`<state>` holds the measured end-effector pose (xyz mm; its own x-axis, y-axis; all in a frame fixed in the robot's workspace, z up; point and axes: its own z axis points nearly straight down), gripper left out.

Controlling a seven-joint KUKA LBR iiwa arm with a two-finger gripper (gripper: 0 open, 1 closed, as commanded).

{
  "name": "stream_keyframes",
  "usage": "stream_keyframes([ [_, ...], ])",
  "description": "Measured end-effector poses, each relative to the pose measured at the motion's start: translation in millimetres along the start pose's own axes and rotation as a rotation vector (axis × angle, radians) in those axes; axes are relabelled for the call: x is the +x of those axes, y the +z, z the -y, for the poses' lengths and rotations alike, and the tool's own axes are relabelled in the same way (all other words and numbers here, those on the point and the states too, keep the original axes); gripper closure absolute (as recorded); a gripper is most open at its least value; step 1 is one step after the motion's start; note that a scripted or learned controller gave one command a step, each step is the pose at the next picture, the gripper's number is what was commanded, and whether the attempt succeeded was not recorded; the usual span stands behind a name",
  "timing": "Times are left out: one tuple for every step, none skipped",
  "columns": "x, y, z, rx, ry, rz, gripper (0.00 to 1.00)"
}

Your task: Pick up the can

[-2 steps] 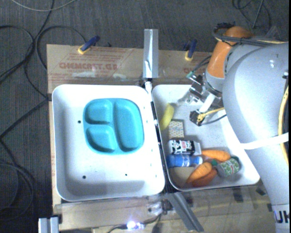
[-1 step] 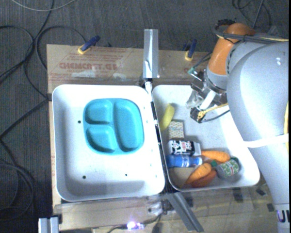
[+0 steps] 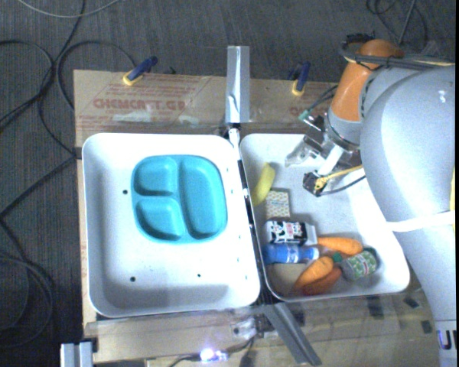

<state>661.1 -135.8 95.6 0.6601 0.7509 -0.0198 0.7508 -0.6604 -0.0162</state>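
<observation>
The can [image 3: 359, 264] lies in the right bin's [image 3: 382, 228] near corner, beside two carrots [image 3: 321, 274]. The gripper [image 3: 315, 167] hovers above that bin's far end; I cannot tell its jaws' state. Cables [image 3: 30, 60] trail across dark carpet beyond the cardboard-covered surface [image 3: 153, 102].

One fixed camera looks down aslant on both white bins [image 3: 99, 205] from above
</observation>
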Motion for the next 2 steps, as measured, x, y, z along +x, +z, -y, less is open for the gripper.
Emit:
stream_keyframes([
  [0,0,0,0.000,0.000,0.000,0.00],
  [14,6,19,0.005,0.419,-0.006,0.00],
])
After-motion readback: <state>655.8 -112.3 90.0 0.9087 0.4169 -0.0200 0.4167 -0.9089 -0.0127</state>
